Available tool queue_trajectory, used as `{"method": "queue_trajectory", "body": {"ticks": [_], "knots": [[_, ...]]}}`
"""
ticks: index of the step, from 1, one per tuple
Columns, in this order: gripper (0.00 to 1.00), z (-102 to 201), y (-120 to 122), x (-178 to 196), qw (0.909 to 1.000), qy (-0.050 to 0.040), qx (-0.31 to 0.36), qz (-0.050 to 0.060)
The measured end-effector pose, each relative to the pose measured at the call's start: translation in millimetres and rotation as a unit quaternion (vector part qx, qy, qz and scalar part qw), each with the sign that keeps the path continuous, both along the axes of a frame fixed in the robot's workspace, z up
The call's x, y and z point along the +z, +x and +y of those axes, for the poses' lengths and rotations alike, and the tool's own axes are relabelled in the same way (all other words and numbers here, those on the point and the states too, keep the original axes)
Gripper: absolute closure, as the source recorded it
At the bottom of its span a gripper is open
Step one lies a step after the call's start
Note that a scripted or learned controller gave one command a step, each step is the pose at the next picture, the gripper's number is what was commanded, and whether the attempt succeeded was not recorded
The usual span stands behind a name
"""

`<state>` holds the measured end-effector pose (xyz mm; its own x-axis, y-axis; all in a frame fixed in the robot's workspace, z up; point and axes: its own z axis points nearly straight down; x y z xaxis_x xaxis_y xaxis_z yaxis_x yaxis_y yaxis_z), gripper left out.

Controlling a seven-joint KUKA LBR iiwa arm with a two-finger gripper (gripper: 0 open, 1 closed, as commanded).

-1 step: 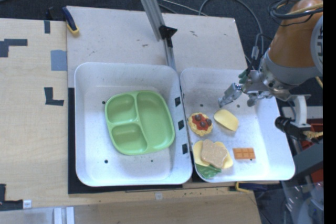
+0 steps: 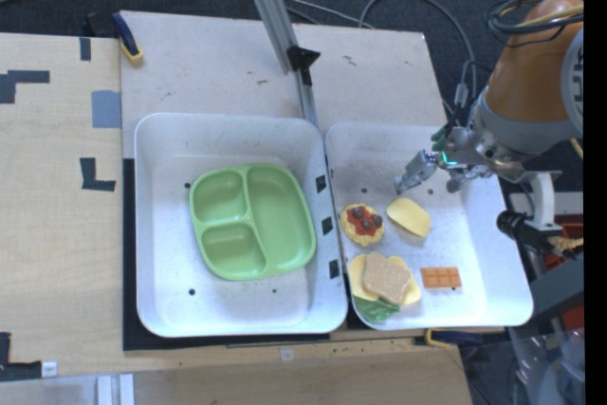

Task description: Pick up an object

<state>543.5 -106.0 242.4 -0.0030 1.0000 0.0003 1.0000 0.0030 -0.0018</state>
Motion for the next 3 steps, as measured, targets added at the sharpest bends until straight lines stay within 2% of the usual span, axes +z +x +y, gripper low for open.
{"method": "queue_trajectory", "body": {"ticks": [2,3], "knots": [[0.0,-4,-8,-128,1.0,0.0001,-0.001,0.003],[0.0,-3,-7,-151,1.0,0.0014,0.0,-0.001]]}}
